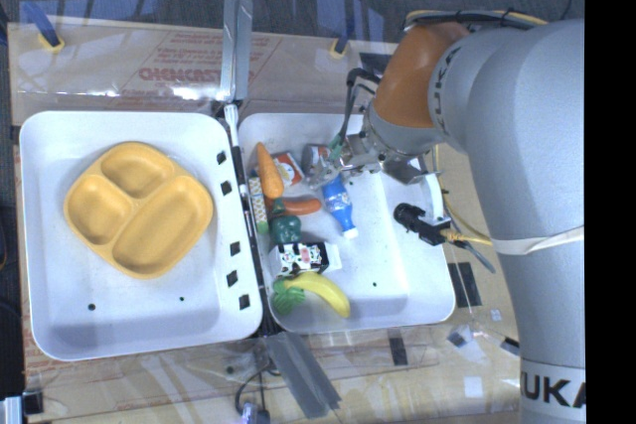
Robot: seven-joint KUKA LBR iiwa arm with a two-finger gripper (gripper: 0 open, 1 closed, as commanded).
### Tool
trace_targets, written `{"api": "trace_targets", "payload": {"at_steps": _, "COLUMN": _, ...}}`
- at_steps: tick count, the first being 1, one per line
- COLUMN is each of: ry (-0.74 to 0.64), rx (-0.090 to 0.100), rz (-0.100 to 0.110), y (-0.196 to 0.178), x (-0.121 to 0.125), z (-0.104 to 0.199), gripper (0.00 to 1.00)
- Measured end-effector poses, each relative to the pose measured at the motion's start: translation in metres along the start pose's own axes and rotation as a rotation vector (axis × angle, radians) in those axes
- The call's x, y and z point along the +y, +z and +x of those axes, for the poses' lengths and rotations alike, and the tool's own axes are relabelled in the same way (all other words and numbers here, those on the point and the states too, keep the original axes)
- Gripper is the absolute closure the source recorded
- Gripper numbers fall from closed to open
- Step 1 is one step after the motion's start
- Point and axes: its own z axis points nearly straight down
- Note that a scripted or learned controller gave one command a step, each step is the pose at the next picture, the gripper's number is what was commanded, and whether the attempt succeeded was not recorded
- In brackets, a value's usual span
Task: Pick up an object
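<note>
The grey arm (507,114) reached in from the right over the right bin (417,298). The left bin (60,313) held a yellow divided plate (139,209). The gripper (338,159) sat low at the blue bottle (341,207); its opening could not be told. Nearby lay a banana (316,292), a carrot (267,174), a sausage (298,207) and a small carton (301,258).

Desk (119,65) under clear plastic sheet (149,45). Two white bins side by side on it: left bin (50,313) toward left edge, right bin (417,308) touching beside.
</note>
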Motion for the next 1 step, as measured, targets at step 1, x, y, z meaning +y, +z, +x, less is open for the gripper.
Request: {"api": "trace_targets", "payload": {"at_steps": 1, "ry": -0.085, "rx": 0.001, "rz": -0.004, "y": -0.1395, "x": 0.0307, "z": 0.0492, "gripper": 1.00}}
